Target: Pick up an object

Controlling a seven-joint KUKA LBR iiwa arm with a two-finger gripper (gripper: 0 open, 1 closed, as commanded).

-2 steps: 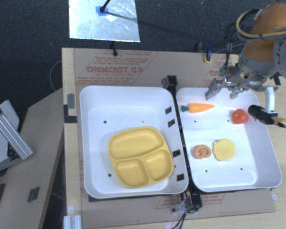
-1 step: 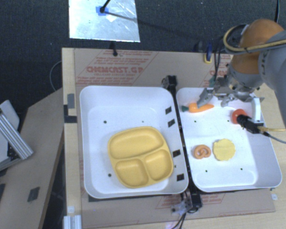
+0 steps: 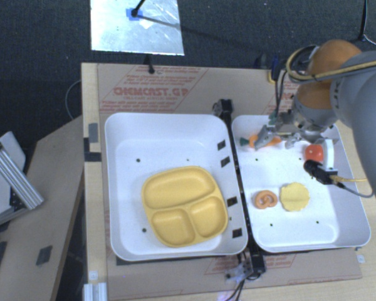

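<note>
Arm reaching in from 3 o'clock, gripper point(image 3: 281, 132) hanging low over far end of right bin point(image 3: 348, 221), toward 12 o'clock. Finger state: cannot tell. Orange carrot-like piece with green tip point(image 3: 258, 140) lying just at 9 o'clock of gripper, contact unclear. Red-orange object point(image 3: 314, 152) sitting at 3 o'clock of gripper. Orange pretzel-shaped piece point(image 3: 266, 199) and pale yellow disc point(image 3: 294, 197) lying side by side toward 6 o'clock. Yellow divided tray point(image 3: 184, 205) resting in left bin point(image 3: 128, 140).
</note>
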